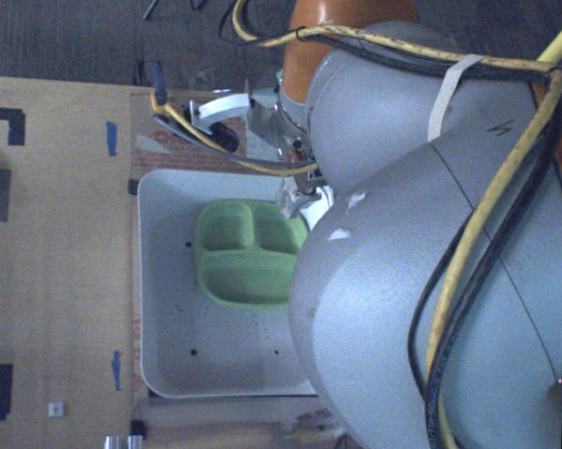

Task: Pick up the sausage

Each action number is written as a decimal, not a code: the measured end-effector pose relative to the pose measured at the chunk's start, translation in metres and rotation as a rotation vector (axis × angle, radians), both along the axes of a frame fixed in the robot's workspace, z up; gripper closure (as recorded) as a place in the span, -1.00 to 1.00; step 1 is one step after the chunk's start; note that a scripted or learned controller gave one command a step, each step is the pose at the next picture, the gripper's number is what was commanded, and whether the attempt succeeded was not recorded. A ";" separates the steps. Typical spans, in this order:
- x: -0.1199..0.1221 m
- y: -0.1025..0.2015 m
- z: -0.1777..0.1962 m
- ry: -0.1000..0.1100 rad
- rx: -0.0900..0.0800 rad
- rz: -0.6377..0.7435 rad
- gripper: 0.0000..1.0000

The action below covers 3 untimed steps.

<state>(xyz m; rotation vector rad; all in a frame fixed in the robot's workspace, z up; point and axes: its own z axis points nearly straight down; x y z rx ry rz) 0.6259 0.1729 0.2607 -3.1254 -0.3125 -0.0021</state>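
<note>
Your arm [429,274] fills the right half of the frame, its orange band [344,11] at the top centre, and it bends down over a white bin [165,288] at centre left on the desk [52,282]. The gripper [296,199] shows only as a small pale tip near the bin's upper right, so you cannot tell its state. A green divided tray [242,250] lies in the bin, just left of and below that tip. You cannot make out the sausage; the arm hides much of the bin.
</note>
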 end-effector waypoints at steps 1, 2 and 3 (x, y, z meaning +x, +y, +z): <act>0.028 0.051 0.015 -0.001 0.000 0.056 1.00; 0.029 0.051 -0.055 0.003 0.000 0.000 1.00; 0.034 0.052 -0.067 0.002 0.001 0.002 1.00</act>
